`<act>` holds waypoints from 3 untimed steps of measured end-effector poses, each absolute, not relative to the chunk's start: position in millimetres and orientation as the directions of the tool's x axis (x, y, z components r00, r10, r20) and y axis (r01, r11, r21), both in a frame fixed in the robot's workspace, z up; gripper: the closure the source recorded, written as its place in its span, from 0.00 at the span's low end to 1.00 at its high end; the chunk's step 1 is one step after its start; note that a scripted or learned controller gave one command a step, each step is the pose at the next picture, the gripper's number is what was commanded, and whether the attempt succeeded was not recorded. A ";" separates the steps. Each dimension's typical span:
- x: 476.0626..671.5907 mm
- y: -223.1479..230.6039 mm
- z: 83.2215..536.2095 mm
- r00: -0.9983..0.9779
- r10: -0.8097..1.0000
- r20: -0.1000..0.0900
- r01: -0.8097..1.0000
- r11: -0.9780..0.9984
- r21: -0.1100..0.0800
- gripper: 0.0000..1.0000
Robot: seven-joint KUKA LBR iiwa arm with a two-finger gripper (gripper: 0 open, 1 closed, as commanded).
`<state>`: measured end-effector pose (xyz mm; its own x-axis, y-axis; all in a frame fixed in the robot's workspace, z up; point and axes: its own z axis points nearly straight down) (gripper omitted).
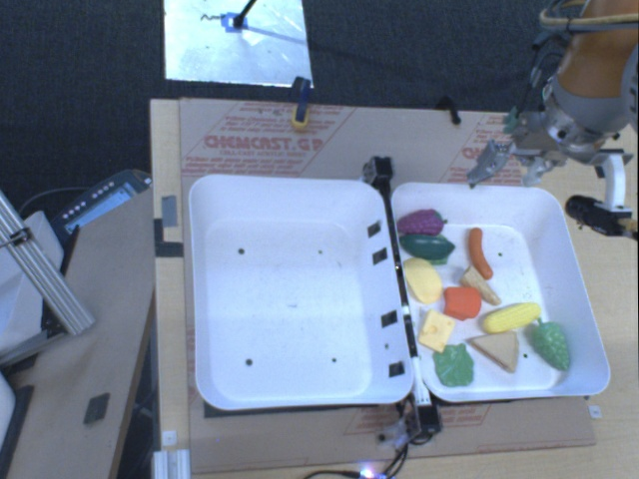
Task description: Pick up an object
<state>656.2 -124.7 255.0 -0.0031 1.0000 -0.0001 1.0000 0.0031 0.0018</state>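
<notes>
The right bin (574, 267) holds several toy foods: a purple bunch (421, 222), a dark green piece (427, 246), a red sausage (480, 252), a pale yellow lump (423, 280), an orange-red block (461, 302), a corn cob (511, 316), a cheese square (436, 330), a tan wedge (497, 350) and two leafy green pieces (454, 365) (550, 344). My gripper (510, 166) hangs over the bin's far rim, above and behind the food. Its fingers are spread open with nothing between them.
The left bin (290, 287) sits beside the right one, with a black hinge strip (394, 267) between them. A cardboard sheet (260, 138) lies under both. A shiny metal plate (235, 28) lies at the back left, and a yellow clip (300, 118) stands on the cardboard's far edge.
</notes>
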 end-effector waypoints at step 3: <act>673.6 -88.9 151.6 -0.014 1.000 0.001 1.000 0.014 0.012 1.00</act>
<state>673.6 -88.9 151.6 -0.0143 0.9999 0.0015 0.9998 0.0143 0.0122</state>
